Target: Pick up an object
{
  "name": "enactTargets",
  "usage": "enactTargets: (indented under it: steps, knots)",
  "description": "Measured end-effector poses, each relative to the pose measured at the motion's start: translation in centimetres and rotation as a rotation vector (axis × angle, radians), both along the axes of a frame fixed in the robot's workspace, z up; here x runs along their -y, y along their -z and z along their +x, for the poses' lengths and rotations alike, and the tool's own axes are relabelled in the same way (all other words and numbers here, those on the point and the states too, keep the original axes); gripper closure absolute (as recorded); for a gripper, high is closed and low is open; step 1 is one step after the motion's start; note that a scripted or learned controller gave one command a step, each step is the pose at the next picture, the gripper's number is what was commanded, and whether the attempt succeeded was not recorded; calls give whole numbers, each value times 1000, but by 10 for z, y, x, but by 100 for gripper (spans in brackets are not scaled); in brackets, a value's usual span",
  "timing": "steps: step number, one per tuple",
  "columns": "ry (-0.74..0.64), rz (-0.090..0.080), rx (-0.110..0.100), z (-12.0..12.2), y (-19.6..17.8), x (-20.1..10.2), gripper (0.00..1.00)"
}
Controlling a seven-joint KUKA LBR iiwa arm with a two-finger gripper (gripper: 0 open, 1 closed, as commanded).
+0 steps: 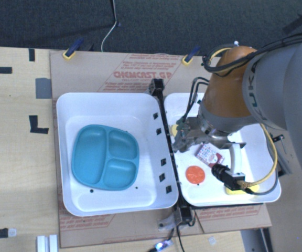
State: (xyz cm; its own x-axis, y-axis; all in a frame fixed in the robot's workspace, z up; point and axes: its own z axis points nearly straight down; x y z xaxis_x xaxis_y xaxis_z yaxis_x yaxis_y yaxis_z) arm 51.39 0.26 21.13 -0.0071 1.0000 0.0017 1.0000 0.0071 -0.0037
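Note:
The right bin (256, 193) holds a flat orange disc (195, 175) near its front left and a small white packet with red print (207, 153) just behind it. A yellow object (234, 189) peeks out at the front, partly under a black part of the arm. My gripper (182, 135) hangs low over the left side of this bin, close to the divider, just left of the packet. The arm's orange band and grey wrist cover most of the bin's back half.
The left bin (67, 109) carries a blue divided plate (105, 157). A black rail with clips (164, 140) runs between the two bins. Yellow and black cables loop around the arm's right side (270, 167). Cardboard lies under both bins.

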Motion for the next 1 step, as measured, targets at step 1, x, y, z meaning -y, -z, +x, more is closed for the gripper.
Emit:
enactTargets:
  steps: [1]
  knots:
    - [1,0,2,3,-13,-50,100]
